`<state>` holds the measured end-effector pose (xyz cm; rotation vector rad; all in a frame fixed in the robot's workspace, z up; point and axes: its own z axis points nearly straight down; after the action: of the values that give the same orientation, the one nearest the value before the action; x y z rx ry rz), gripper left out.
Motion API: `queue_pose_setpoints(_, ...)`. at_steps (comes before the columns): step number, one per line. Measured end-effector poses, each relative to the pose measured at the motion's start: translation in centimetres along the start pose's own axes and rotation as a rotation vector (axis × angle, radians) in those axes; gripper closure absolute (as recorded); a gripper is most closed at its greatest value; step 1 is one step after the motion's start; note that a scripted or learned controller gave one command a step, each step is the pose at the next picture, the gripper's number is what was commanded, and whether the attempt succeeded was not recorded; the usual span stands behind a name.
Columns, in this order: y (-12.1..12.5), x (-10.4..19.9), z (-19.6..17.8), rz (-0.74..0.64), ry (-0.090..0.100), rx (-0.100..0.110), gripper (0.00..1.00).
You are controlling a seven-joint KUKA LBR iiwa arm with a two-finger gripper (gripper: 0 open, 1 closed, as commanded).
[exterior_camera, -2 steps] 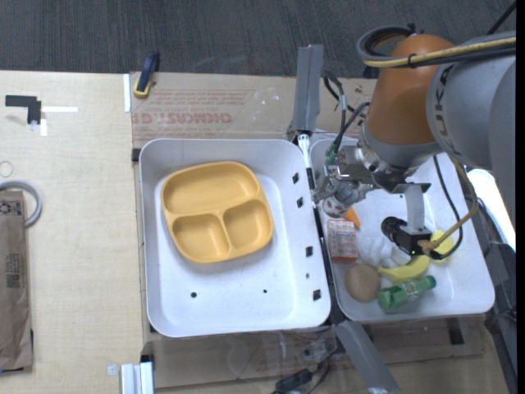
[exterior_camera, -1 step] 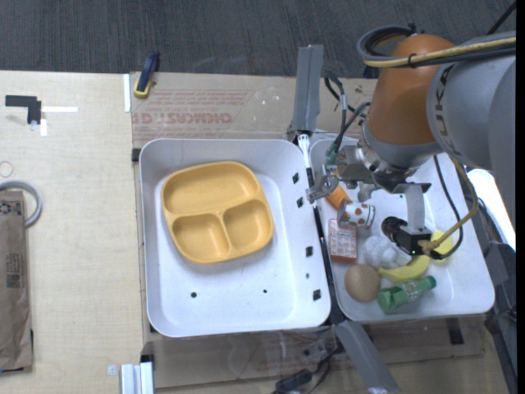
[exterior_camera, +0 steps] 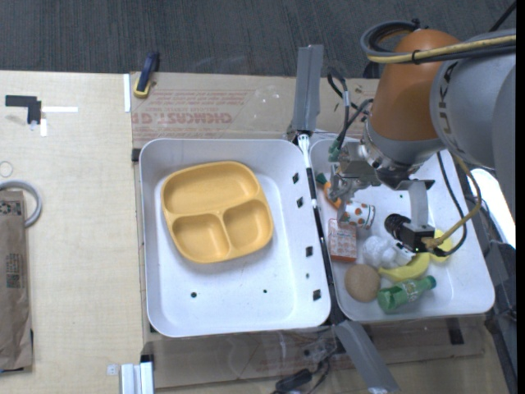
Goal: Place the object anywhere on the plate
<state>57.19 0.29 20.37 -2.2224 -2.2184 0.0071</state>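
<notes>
A yellow plate (exterior_camera: 216, 211) with three compartments lies in the left bin (exterior_camera: 164, 286). In the right bin (exterior_camera: 467, 298) lie several small things: an orange piece (exterior_camera: 329, 190), a white and orange spotted cup (exterior_camera: 358, 214), a red packet (exterior_camera: 342, 240), a white crumpled item (exterior_camera: 380, 249), a yellow banana (exterior_camera: 414, 266), a tan round item (exterior_camera: 362, 281) and a green bottle (exterior_camera: 404, 294). My gripper (exterior_camera: 344, 185) hangs low over the upper left part of the right bin, just above the orange piece and the cup. The wrist hides the fingers.
A metal divider (exterior_camera: 308, 97) runs between the two bins. A cardboard sheet (exterior_camera: 213, 109) lies behind the left bin, with a blue and yellow tool (exterior_camera: 147, 74) on it. A brown bag (exterior_camera: 15, 277) rests at the far left of the bench.
</notes>
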Motion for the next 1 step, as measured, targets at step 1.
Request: queue_pose_setpoints(1,-5.06,4.99,1.32,-0.081,0.001,0.0,1.0)
